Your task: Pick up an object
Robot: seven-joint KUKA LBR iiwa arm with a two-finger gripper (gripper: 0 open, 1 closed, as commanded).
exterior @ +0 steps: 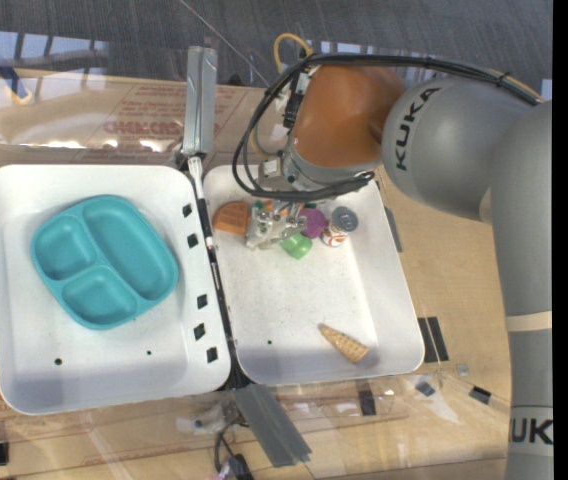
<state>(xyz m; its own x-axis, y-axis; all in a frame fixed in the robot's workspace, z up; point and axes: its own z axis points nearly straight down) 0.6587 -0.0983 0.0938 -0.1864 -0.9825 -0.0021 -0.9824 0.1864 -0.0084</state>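
The grey arm's gripper [276,220] is down in the right-hand shallow white bin [384,328], at the far end — where a cluster of small things sits. Whether its jaws are apart or together I cannot tell. Touching or just beside it lie a small green block [297,245], a purple piece [313,220] and a brown rounded piece [230,218] — likely targets. A tan ridged cone [345,343] lies well apart, near the bin's front edge.
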